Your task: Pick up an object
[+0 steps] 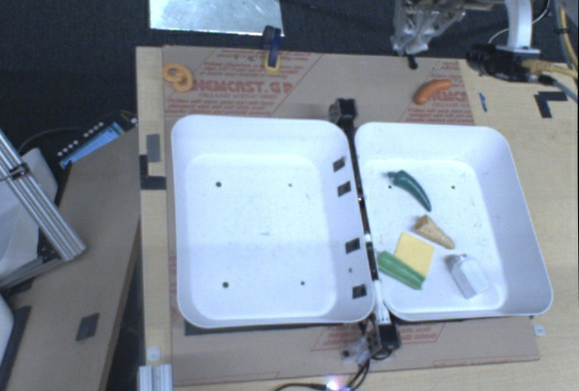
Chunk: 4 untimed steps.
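I see my end effector (414,36) parked high beyond the right bin (507,163), grip state I cannot tell, leaving the green pepper (411,188), yellow block (414,254) and small bottle (462,275) unobstructed.

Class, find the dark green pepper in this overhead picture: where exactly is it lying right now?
The dark green pepper lies in the right bin, in its upper left part near the divider, just above the tan wedge and yellow block.

Right bin (507,165) contained a green pepper (411,187), tan wedge (434,232), yellow block (415,252), green cylinder (399,271) and clear bottle (463,275); left bin (194,145) adjoined it; gripper (413,38) hung beyond the bench's far edge.
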Tool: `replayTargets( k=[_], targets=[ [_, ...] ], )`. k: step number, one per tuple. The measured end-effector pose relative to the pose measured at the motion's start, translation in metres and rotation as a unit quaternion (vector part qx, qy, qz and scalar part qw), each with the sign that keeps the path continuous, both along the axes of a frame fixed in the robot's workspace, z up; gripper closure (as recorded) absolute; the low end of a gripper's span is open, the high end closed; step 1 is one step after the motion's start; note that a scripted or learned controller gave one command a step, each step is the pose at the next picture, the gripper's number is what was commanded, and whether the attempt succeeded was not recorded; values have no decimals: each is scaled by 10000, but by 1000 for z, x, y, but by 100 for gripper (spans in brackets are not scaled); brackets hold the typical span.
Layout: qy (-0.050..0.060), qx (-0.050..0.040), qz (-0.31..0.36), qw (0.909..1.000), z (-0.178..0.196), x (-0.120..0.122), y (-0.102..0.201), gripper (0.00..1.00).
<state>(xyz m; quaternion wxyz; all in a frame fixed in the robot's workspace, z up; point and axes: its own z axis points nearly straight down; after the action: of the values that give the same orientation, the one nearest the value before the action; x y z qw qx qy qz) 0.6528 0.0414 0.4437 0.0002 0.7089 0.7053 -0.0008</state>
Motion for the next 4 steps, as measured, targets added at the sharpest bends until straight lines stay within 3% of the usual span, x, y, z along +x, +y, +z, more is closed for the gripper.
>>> replayTargets(
  k=[1, 2, 3, 4],
  targets=[
    [-39, 8, 39, 10000, 42, 16, -2, 100],
    [-14, 1, 23, 10000, 5, 16, -51, 100],
    [-8, -4, 5, 10000, -22, 15, -120, 100],
    [-22, 5, 29, 10000, -11, 16, -140, 100]
  ],
)
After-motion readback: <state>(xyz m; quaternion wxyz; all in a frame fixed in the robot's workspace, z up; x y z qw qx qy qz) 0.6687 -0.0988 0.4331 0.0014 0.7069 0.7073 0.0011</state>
